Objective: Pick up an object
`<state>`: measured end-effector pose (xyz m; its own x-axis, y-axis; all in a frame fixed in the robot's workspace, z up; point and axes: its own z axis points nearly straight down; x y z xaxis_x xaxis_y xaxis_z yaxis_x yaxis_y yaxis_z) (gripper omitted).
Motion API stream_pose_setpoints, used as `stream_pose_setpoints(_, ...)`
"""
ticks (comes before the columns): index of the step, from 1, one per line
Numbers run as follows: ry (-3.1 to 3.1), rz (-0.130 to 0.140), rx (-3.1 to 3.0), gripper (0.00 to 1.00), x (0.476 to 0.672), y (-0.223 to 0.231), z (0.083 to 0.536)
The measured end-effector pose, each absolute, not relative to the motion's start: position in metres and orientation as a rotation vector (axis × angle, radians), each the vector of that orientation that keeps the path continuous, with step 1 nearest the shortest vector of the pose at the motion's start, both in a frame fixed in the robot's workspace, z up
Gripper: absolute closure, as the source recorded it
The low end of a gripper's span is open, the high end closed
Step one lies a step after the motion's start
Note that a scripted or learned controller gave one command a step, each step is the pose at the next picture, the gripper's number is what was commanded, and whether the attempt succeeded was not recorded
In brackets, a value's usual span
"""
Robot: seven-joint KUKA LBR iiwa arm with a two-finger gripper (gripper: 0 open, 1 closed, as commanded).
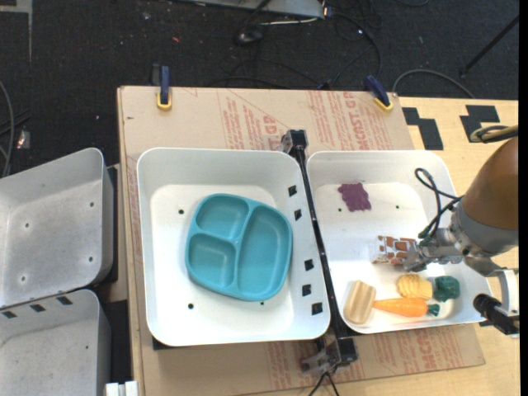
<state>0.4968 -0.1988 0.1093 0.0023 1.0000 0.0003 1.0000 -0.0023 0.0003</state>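
Observation:
The right bin (pixel 388 172) holds several small items: a purple piece (pixel 354 195) near its back, a brown and white patterned piece (pixel 393 247) in the middle, a tan cylinder (pixel 360 301), an orange carrot (pixel 400 307), a yellow ridged piece (pixel 414 286) and a dark green piece (pixel 447 287) along its front. My gripper (pixel 419 256) reaches in from the right, low over the bin, just right of the brown and white piece and just behind the yellow piece. The wrist and cables hide its tips.
The left bin (pixel 157 221) holds a teal divided plate (pixel 240 246). A black divider (pixel 312 238) runs between the bins. Two clamps (pixel 164 89) hold the brown board at the back. White panels (pixel 49 221) lie off the bench to the left.

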Motion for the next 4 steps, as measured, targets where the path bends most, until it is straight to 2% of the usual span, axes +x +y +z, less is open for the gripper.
stream_pose_setpoints(2, 2.221, 0.004, 2.214, 1.0, 0.504, -0.193, 0.224)
stream_pose_setpoints(4, 2.232, 0.003, 2.213, 1.0, 0.53, -0.083, 0.221)
